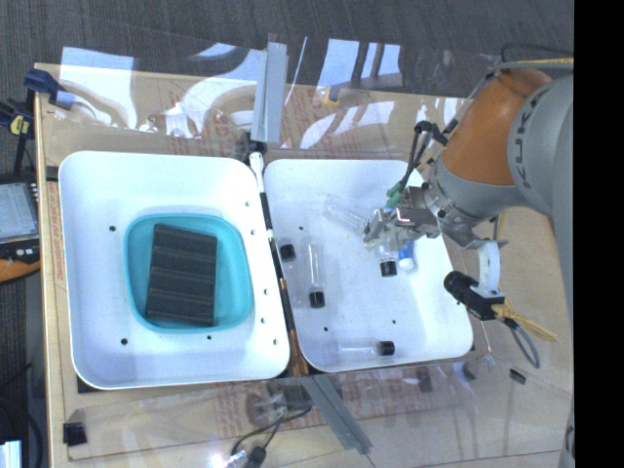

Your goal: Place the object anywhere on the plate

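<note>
A teal plate [232,252] sits in the left bin [88,261], and a dark ribbed block [182,273] lies on it. The right bin [429,320] holds several clear tubes with black caps: one [313,273] left of centre, one [369,347] by the front wall, and a clear one [341,208] toward the back. A small black cap [286,252] lies near the left wall. My gripper [390,234] hovers low over the right bin's right half. Directly beneath it are a black-capped piece [388,267] and a blue bit [406,257]. I cannot see whether anything is held.
A grey bar [271,91] stands at the back between the two bins. The arm's orange band [487,135] and grey wrist hang over the right bin's back right corner. Cables and clamps lie along the bench's front edge [322,412].
</note>
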Action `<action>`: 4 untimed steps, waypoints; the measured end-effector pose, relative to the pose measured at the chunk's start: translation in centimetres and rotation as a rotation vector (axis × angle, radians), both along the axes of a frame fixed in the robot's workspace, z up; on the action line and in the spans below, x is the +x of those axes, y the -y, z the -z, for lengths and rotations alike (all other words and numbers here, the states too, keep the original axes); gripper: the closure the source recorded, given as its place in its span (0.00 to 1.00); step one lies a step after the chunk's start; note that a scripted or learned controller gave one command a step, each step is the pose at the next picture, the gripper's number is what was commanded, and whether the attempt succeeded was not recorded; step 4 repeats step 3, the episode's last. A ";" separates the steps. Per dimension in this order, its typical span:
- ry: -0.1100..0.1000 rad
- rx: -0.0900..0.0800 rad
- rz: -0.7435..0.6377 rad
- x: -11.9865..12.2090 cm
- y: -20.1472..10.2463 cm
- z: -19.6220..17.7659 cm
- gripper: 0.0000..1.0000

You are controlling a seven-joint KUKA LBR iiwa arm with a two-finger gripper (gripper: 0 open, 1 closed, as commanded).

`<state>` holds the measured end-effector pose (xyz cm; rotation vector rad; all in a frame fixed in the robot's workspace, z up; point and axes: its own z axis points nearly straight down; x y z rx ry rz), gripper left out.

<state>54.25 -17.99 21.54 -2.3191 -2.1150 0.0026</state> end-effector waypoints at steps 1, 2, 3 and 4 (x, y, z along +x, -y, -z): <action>-0.002 0.001 -0.221 -3.9 -7.3 -0.3 1.00; -0.004 0.000 -0.279 -2.0 -17.3 2.5 1.00; -0.003 0.000 -0.278 -2.0 -17.3 2.5 0.00; -0.003 0.000 -0.278 -2.0 -17.3 2.5 0.00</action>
